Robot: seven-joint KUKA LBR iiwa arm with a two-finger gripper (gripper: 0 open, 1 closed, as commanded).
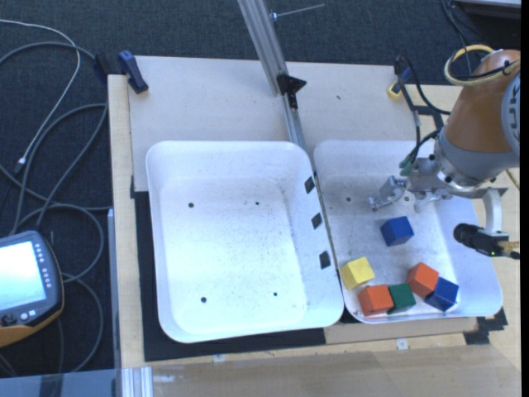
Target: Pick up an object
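A blue cube sits mid-floor in the right bin, and the gripper hovers just at its eleven o'clock, grasping nothing; finger spread, cannot tell. Coloured blocks cluster at six o'clock.

The gripper hovers above a blue cube (right bin).

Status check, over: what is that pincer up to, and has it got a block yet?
Pincer over right bin, nothing between fingers. Blue cube just below it, loose. Other blocks clustered at near edge, clear.
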